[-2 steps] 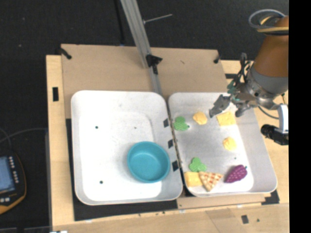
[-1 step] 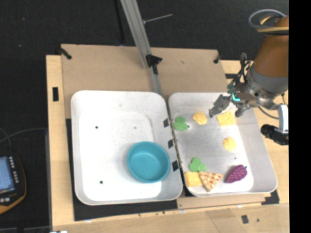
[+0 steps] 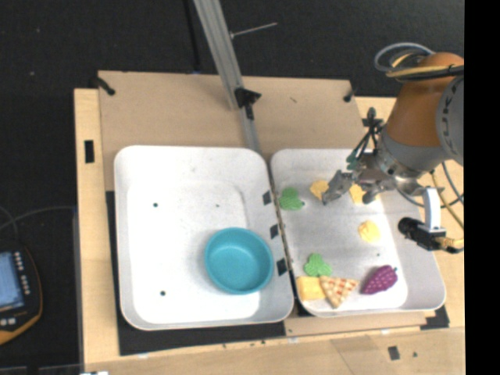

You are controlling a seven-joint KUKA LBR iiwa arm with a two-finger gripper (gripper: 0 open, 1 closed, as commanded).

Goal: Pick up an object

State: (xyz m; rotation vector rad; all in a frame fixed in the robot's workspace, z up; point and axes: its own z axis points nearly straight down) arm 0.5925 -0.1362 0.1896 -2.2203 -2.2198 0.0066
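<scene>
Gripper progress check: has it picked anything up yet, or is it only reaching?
Done: nothing looks lifted. In hand: the gripper hangs low over the right bin, beside a yellow piece; no object shows between its fingers. Left: grasping and raising one. The blue bowl sits in the left bin.

Two white bins sit side by side on a tan surface [image 3: 172,116] in the middle of the frame. The left bin [image 3: 156,178] holds a blue bowl [image 3: 238,259] near its lower right corner. The right bin [image 3: 414,287] holds small toy foods: a green piece [image 3: 291,201] at its left edge, a yellow piece [image 3: 319,187] just left of the gripper [image 3: 337,187], another yellow piece [image 3: 369,230] lower right of it, and along the bottom a green leaf [image 3: 317,266], a yellow block [image 3: 309,288], a pizza slice [image 3: 339,290] and purple grapes [image 3: 379,279]. The arm [image 3: 422,119] enters from the upper right, its gripper low over the bin's upper middle. A grey pole [image 3: 223,53] slants down from the top.
</scene>
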